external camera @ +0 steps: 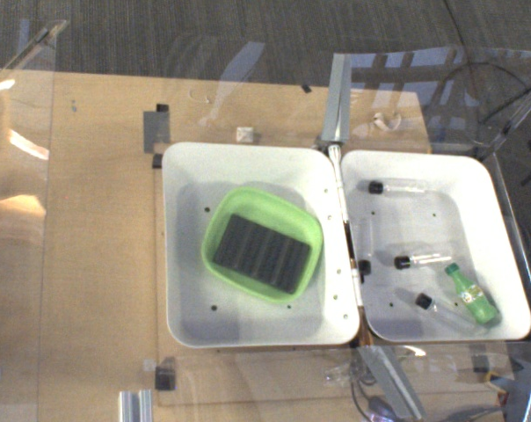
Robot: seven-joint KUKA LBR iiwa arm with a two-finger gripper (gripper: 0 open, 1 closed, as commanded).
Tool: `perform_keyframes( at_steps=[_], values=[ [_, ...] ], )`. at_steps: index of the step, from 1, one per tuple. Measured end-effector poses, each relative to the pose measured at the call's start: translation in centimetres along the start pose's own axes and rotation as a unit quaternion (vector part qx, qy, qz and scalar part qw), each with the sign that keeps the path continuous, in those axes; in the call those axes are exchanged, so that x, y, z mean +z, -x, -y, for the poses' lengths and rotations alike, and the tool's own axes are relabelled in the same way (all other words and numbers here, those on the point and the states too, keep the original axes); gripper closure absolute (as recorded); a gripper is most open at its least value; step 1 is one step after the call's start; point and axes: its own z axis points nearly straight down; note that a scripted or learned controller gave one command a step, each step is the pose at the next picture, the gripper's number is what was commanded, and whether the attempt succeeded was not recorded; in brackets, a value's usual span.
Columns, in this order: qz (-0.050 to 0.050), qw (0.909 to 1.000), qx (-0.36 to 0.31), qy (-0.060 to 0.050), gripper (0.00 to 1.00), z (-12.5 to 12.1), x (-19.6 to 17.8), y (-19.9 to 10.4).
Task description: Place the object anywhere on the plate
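In the right white bin (503,236), nearest, a small glossy green bottle (473,297) lies beside a clear black-capped tube (441,310). Two more such tubes lie farther back (421,259) (397,185). In the left bin (182,236) sits a lime, rounded-square plastic plate (217,236), a dark ribbed slab (261,253) flat on it. Beyond lies the tan wooden surface (90,192). How the end effector stands, I cannot tell.

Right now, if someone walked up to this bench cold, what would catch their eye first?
Most likely the bright green plate in the middle of the left bin, with a dark ribbed slab lying in it. Next, the small green bottle lying near the front right corner of the right bin, beside three clear tubes with black caps.
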Motion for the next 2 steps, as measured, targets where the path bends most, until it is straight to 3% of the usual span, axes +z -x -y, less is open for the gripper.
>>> perform_keyframes(
  at_steps=[1,2],
  values=[
    [-0.004,0.9922,-0.125,-0.002,1.00,-0.7,15.6,-3.1],
    [-0.005,0.9872,-0.160,-0.002,1.00,-0.5,19.9,-6.8]
  ],
)
